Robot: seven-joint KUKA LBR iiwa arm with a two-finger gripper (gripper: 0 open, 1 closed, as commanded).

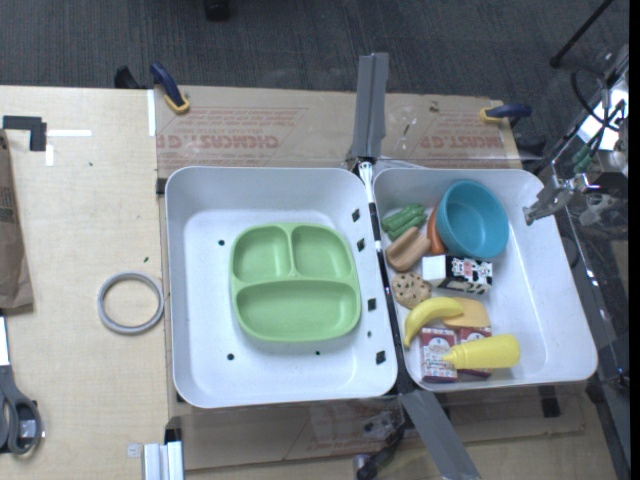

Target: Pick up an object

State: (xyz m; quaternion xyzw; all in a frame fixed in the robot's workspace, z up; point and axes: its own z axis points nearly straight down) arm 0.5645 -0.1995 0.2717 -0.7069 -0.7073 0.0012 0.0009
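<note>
The right bin [560, 298] holds several small items packed into its left half. A blue bowl [472, 220] stands at the back with an orange piece [434, 234] tucked against its left side. Left of it lie a green vegetable [403, 216] and a brown bread roll [406, 249]. Below those sit a white cube [433, 267], a cow-patterned box [470, 273] and a cookie [408, 288]. Nearer the front are a banana [428, 316], a yellow wedge [472, 314], a red carton [436, 354] and a yellow squeeze bottle [486, 351]. The left bin [190, 268] carries a green divided plate [295, 283].
A grey ring [131, 301] lies on the wooden bench left of the bins, with scissors [18, 424] at the bottom left corner and a brown bag [12, 230] at the left edge. A metal post [372, 108] rises behind the bins' shared wall. Cables and rig parts [592, 138] crowd the right side.
</note>
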